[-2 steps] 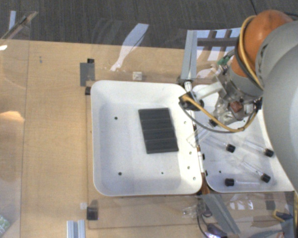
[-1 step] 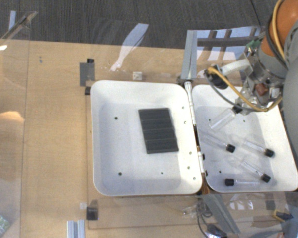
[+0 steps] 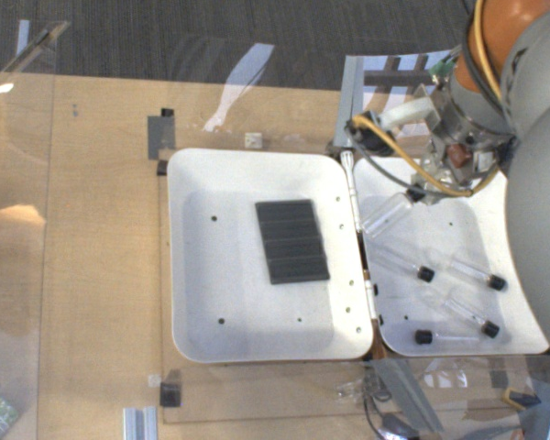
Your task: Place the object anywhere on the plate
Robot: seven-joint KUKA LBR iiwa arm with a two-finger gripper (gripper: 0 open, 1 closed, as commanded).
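Reaching in from the right, the grey arm (image 3: 532,108) with its orange band hangs over the far part of the right bin (image 3: 518,342), and its hand (image 3: 420,191) sits low near that bin's far left corner; whether it is apart or together cannot be told, since cables and the wrist cover it. Two shallow white bins lie side by side on the wooden desk (image 3: 82,273). The left bin (image 3: 192,328) carries one dark ribbed rectangular plate (image 3: 292,241), lying flat slightly right of the bin's middle and a little skewed.

In the right bin lie clear tubes with black caps. Four caps can be counted: one tube (image 3: 405,266) near the middle, one (image 3: 477,275) to its right, one (image 3: 467,317) nearer, and one (image 3: 445,337) along the near edge. A fifth clear tube (image 3: 385,216) lies just under the hand, by the bin's left wall; whether the hand touches it is unclear. All tubes are in the right bin, well apart from the plate.
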